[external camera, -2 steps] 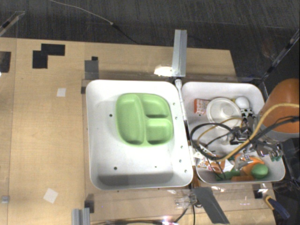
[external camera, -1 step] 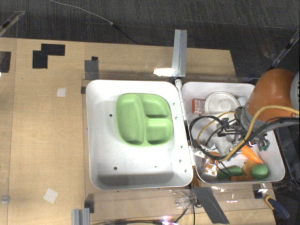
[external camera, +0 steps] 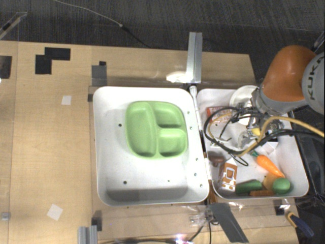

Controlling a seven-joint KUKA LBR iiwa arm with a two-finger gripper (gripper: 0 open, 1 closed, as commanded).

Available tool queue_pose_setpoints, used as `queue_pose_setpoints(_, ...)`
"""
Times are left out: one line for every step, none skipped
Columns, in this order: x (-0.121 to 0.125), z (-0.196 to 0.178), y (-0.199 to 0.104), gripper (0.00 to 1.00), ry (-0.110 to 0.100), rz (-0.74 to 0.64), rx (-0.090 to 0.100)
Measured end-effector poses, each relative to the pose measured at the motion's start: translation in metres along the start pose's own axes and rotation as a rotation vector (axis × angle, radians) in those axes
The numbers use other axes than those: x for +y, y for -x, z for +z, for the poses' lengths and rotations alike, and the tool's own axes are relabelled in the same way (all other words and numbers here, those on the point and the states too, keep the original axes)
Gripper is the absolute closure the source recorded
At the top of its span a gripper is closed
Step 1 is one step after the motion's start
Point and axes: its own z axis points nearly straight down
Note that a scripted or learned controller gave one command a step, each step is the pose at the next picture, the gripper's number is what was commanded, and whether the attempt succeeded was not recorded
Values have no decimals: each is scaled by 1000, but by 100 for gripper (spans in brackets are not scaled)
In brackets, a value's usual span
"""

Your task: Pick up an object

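The arm with its orange band (external camera: 287,80) reaches down into the right bin (external camera: 299,159). Its gripper (external camera: 250,135) hangs low over the middle of that bin, behind a tangle of black and yellow cables (external camera: 223,123). Just right of and below it lies an orange toy carrot (external camera: 267,165). Along the bin's front edge sit a round green piece (external camera: 282,185), a long dark green piece (external camera: 249,186) and an orange and white packet (external camera: 228,176). No object shows between the gripper's tips.
The left bin (external camera: 109,151) holds a light green divided tray (external camera: 155,128). A small brown item (external camera: 217,160) lies at the right bin's left wall. A metal post (external camera: 195,57) stands behind the gap between the two bins.
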Motion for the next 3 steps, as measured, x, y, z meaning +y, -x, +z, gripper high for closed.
queue_pose_setpoints(-7,-3,-73,0,-3,1,-6)
queue_pose_setpoints(-7,-18,-65,100,-10,-4,-30)
queue_pose_setpoints(-56,-72,-22,100,-2,-168,-4)
